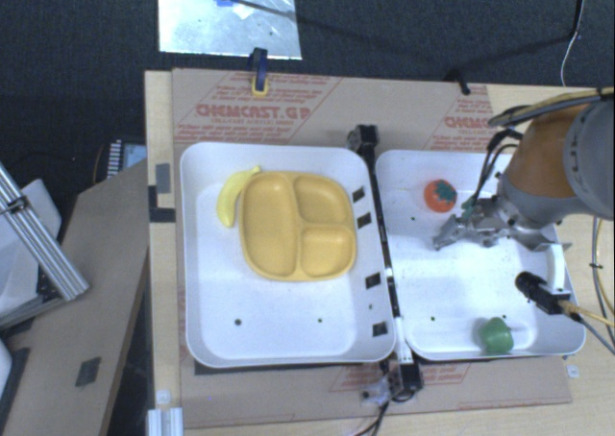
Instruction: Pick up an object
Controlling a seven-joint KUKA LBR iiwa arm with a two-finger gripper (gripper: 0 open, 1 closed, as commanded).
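In the right bin (423, 324) lie two small objects. An orange-red round one with a green top (440, 194) rests near the bin's far left part. A green rounded one (496, 334) sits by the near edge. My gripper (452, 234) hangs low over the middle of this bin, pointing left, just below and to the right of the orange-red object and apart from it. Nothing shows in its grasp. The grey arm with its orange band (543, 160) reaches in from the right.
The left bin (207, 309) holds a yellow divided plate (294, 225) with a banana (229, 196) against its left rim. A black divider (380, 232) runs between the bins. A black part (538, 292) juts in near the right bin's right rim.
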